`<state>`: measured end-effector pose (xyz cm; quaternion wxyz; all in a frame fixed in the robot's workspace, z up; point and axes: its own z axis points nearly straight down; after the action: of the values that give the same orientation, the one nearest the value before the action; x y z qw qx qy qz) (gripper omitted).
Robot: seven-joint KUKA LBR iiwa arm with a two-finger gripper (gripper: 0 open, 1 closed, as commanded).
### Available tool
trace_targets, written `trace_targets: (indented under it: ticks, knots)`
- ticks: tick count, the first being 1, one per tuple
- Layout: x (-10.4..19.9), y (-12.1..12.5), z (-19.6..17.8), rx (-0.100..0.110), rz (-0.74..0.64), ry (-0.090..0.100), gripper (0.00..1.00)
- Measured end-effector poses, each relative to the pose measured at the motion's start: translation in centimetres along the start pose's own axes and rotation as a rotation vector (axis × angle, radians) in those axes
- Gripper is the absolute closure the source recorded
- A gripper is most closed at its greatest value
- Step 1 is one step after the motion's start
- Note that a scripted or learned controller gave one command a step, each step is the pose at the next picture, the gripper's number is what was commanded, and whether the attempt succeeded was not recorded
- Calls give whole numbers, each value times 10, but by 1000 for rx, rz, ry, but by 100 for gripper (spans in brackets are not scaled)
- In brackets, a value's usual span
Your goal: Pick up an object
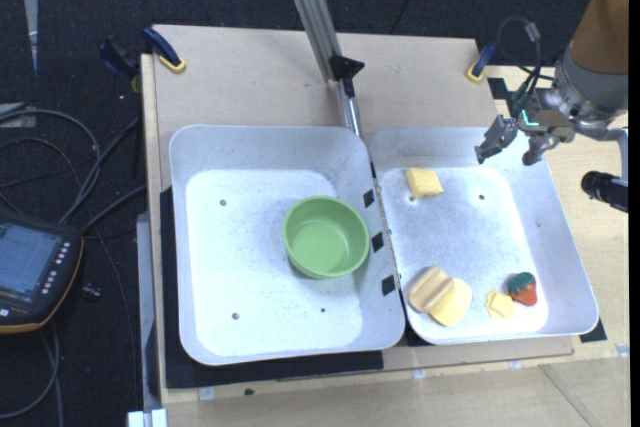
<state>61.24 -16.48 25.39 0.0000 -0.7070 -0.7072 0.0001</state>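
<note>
Treat the pick as not yet begun: your gripper (513,143) hangs over the far rim of the right bin (560,245), fingers spread apart with nothing between them. The nearest candidate, a blocky yellow piece (424,182), lies below and left of it. Nearer the camera lie a rounded pale-yellow lump (440,295), a small yellow chunk (500,305) and a red strawberry-like toy (523,288).

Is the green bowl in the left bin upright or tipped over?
Upright. The green bowl sits on the left bin's floor with its round opening facing up, showing nothing inside.
</note>
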Motion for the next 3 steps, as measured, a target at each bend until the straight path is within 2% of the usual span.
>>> trace_targets:
  ticks: [1,2,3]
  knots:
    - [0,0,0,0,0,0,0]
    - [5,9,50,3,-1,1,0]
    - [8,4,93,3,0,1,0]
